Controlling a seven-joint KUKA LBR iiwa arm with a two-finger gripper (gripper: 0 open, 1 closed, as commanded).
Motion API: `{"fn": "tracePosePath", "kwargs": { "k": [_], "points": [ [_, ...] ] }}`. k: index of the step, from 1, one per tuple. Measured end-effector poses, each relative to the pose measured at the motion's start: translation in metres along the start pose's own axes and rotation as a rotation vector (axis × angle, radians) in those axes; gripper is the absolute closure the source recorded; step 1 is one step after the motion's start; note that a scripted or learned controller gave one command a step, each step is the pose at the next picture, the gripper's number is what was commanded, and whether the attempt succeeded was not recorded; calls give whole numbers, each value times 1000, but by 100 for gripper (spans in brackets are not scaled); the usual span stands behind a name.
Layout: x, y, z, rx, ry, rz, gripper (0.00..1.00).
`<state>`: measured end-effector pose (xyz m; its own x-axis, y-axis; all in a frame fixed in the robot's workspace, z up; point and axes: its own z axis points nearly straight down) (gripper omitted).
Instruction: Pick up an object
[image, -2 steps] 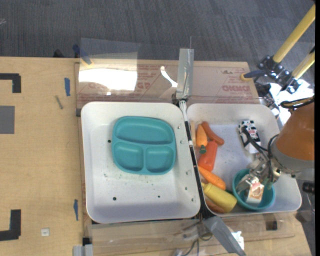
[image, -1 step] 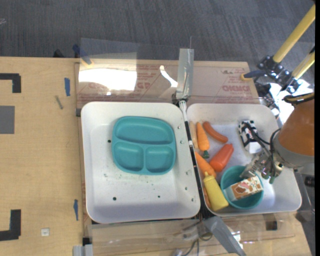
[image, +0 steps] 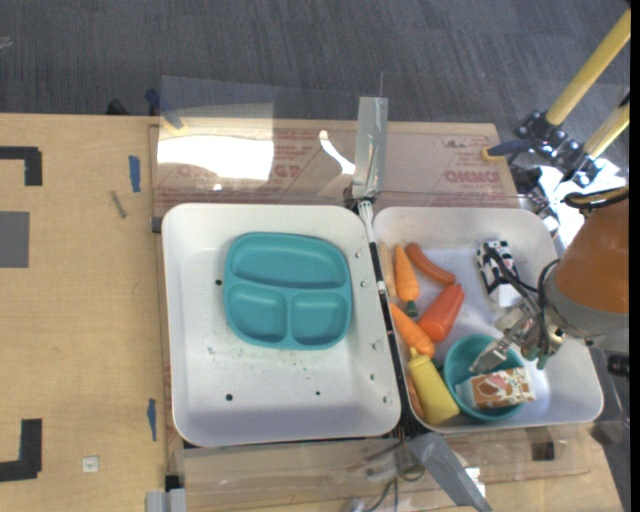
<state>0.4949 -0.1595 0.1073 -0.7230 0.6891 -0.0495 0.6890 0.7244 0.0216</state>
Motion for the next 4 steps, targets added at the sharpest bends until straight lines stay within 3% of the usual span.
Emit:
{"fn": "tracePosePath", "kwargs": {
  "k": [1, 2, 3, 4],
  "points": [
    [-41, 63, 20, 16, 37, 72, 0],
    [-22, 99, 20, 16, 35, 16, 0],
    [0, 48, 15, 8, 24, -48, 0],
    [31, 22, 12, 9, 13, -22, 0]
  ]
}}
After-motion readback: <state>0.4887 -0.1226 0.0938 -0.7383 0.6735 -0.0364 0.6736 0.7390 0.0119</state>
